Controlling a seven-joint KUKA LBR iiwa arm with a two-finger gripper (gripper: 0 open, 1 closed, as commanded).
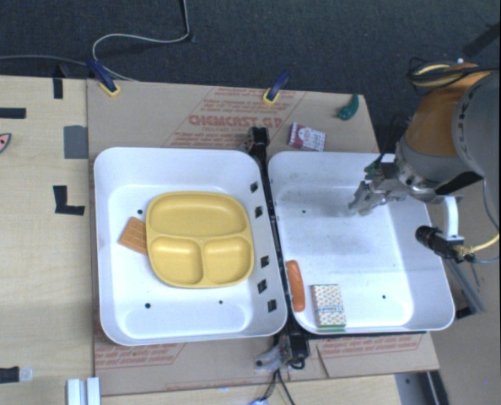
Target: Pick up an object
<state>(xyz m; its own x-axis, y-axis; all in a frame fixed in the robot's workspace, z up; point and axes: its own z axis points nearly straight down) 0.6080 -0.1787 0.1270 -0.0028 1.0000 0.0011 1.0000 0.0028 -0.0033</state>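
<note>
A small patterned box (327, 305) lies flat well below and left of the jaws; an orange carrot-like stick (295, 284) lies just beside it, farther left; a yellow divided plate (201, 238) sits far left, partly covering a tan wafer (133, 235)

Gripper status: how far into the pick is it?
Nothing looks picked yet. The gripper hangs over the right bin's upper area, with nothing visible between its fingers. The orange carrot-like piece and the small box lie at that bin's front edge; the yellow tray sits in the left bin. Reaching, grasping and lifting are all left.
</note>
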